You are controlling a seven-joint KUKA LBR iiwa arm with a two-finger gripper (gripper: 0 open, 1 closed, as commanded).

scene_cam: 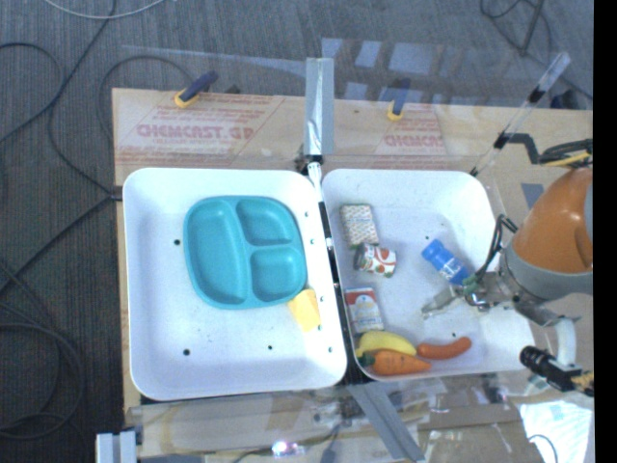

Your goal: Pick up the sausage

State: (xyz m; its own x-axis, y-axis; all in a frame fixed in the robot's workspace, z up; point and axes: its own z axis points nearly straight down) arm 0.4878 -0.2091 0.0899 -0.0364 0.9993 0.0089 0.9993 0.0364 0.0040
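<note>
Camera view records the gripper (445,302) low over the right bin (410,186), reaching in from the right edge; its two thin fingers are spread apart in a narrow V with nothing between them. The fingertips point left and sit just near of a blue packet (444,259).

Right bin contents: the sausage (445,349) lies on the bin floor toward the near right corner, just near of the gripper and apart from it. It is a slim, reddish-orange, smooth piece with rounded ends and a slight curve. Its long axis runs left to right, with the right end tipped a little toward the far side. Touching or nearly touching its left end is an orange carrot (398,363), and a yellow banana (384,342) lies just beside the carrot on its far side. A small red-and-white carton (364,310) sits farther in, then a red-and-white can (377,259) on its side, then a patterned box (359,224) toward the far left of the bin.

Left bin (149,258): a teal compartment tray (247,250) rests in the middle, its sections bare. A yellow block (306,309) lies just beside the tray's near right corner, close to the wall between the bins.
</note>
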